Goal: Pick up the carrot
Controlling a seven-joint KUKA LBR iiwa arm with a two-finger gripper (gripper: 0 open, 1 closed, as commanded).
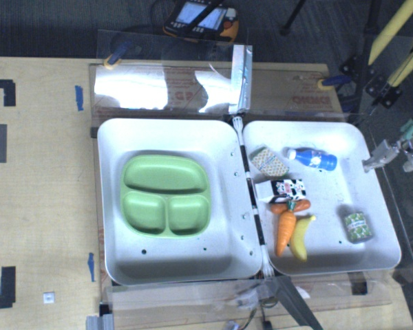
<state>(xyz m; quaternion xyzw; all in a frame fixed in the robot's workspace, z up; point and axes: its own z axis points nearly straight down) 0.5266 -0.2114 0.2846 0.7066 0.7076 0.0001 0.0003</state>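
the carrot [285,229] lies near the front-left of the right bin [378,253], long axis running near to far, touching the banana [301,237], well off from the gripper [392,151] at the bin's right rim; whether it is clenched i cannot tell.

Green divided tray [166,192] sitting in left bin [117,253]; right bin [372,253] holding banana [300,238], blue bottle [314,159], green jar [356,226], patterned pouch [269,161], black-white toy [289,188].

The tool [384,155] shows at the camera view's right edge, small and pale grey, reaching leftward; its finger state is too blurred to tell.
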